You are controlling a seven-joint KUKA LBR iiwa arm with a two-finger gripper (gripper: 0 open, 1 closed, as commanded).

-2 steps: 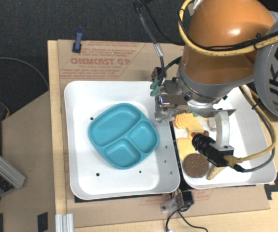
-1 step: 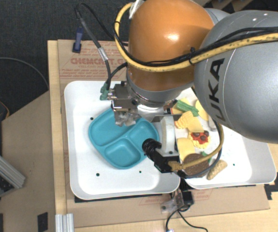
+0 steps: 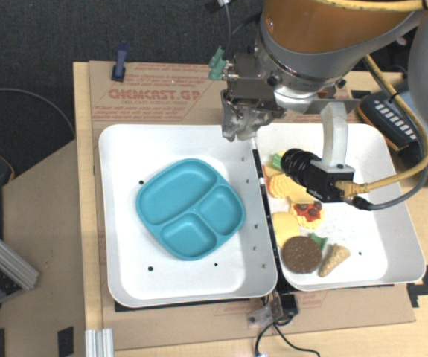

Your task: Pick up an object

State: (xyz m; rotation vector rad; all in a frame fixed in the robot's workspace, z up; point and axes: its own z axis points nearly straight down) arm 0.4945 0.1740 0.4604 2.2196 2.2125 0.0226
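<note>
My gripper (image 3: 240,125) hangs over the far end of the ridge between the two bins, at the top edge of the left bin (image 3: 117,199). A blue divided plate (image 3: 191,208) lies in the middle of the left bin, in front of and left of the gripper. The right bin (image 3: 392,222) holds several toy foods: a yellow piece (image 3: 286,189), a red and orange piece (image 3: 307,211), a round brown cookie (image 3: 301,253) and a tan cone (image 3: 334,259). A black cylinder (image 3: 310,174) on a white bracket hangs from the arm and hides part of the food.
Both bins rest on a cardboard sheet (image 3: 154,88) with red print. A blue clip (image 3: 119,62) and a green clip (image 3: 216,64) stand at its far edge. A black keypad device (image 3: 392,121) and a yellow cable (image 3: 400,175) lie by the right bin.
</note>
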